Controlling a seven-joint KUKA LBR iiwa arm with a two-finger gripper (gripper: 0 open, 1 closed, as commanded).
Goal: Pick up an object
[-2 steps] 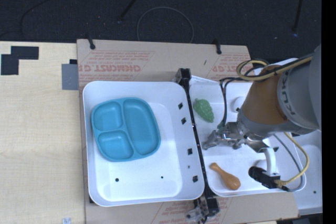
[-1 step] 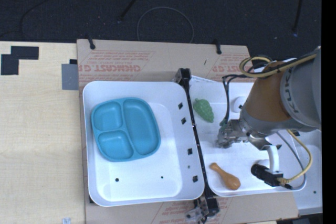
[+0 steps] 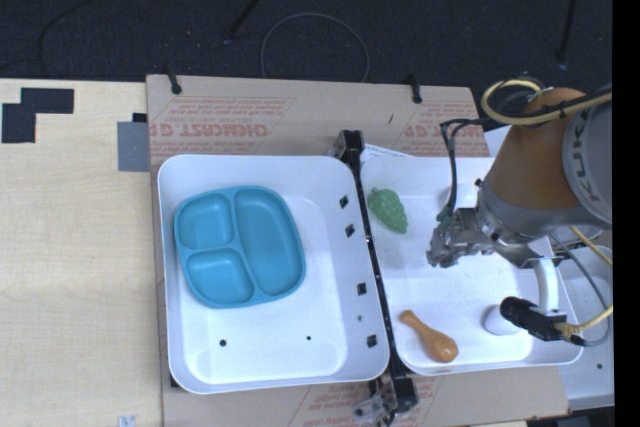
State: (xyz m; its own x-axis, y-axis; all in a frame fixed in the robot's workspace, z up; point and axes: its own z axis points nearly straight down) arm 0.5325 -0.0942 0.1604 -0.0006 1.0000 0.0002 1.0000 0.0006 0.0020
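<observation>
Where the arm (image 3: pixel 535 170) reaches in from the right, its gripper (image 3: pixel 445 245) hangs low over the right bin (image 3: pixel 455 293), about midway along it. At this angle it cannot be told whether the gripper is open or closed, and nothing can be seen held in it.

There are two white bins side by side, and three loose things in all. The left bin (image 3: pixel 262 357) holds one blue plate (image 3: pixel 240 245), divided into three compartments, lying flat toward the bin's far left part. The right bin holds the other two: one green lump (image 3: pixel 388 211) and one orange piece (image 3: pixel 430 336).

The green lump lies in the far left part of the right bin, close to the wall shared by the bins and to the left of the gripper, apart from it. Its long axis runs on a slant from far left to near right.

The orange piece lies near the front rim of the same bin, well apart from the green lump. Its long axis slants the same way, with the thin end pointing far left and the thick round end pointing near right.
</observation>
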